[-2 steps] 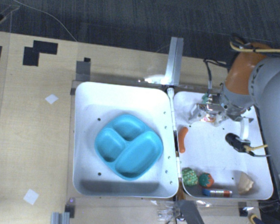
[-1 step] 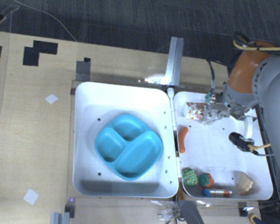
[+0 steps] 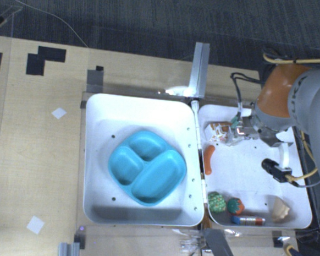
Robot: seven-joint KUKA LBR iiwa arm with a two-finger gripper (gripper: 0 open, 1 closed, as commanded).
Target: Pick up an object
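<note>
My gripper (image 3: 224, 133) is low in the back left part of the right bin (image 3: 302, 216), reaching in from the right under the grey arm with its orange band (image 3: 275, 95). An orange carrot-like piece (image 3: 207, 159) lies just in front of the gripper along the bin's left wall. At the front of the bin sit a green ball (image 3: 216, 201), a green and orange toy (image 3: 235, 205), a red and grey marker (image 3: 247, 220) and a tan lump (image 3: 280, 208). Nothing is visibly between the fingers.
The left bin (image 3: 100, 114) holds a blue three-compartment plate (image 3: 146, 166). A metal post (image 3: 199, 70) stands behind the divider between the bins. A black cable fitting (image 3: 276, 170) hangs over the right bin's right side.
</note>
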